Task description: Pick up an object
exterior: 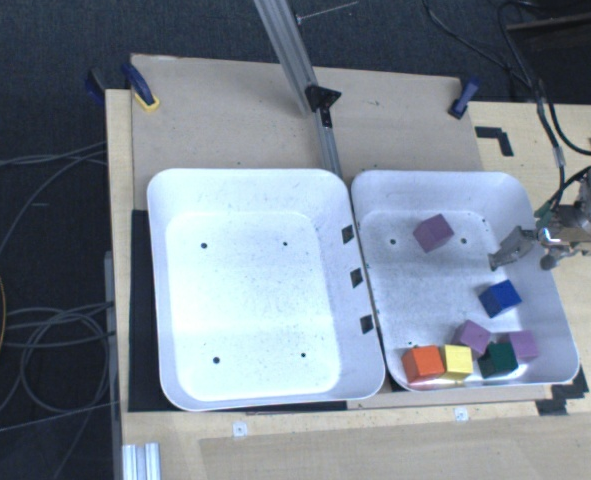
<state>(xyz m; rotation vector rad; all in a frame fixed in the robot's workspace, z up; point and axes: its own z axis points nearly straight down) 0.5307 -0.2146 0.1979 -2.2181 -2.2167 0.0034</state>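
The right bin [375, 203] holds several blocks. A purple cube [433, 233] lies near its back. A blue cube [499, 298] sits by the right wall. Along the front wall stand an orange block [424, 362], a yellow block [458, 360], a dark green block [497, 360] and two mauve blocks [473, 334] [522, 345]. My gripper [528, 254] hangs over the right rim of this bin, above and just behind the blue cube. Its fingers [505, 250] are spread open with nothing between them.
The left bin [245, 278] lies beside the right one, across a shared rim with black clips [356, 277]. A slanted metal rail [295, 53] crosses the back of the bench. Blue clamps [140, 86] [464, 98] sit at the back corners.
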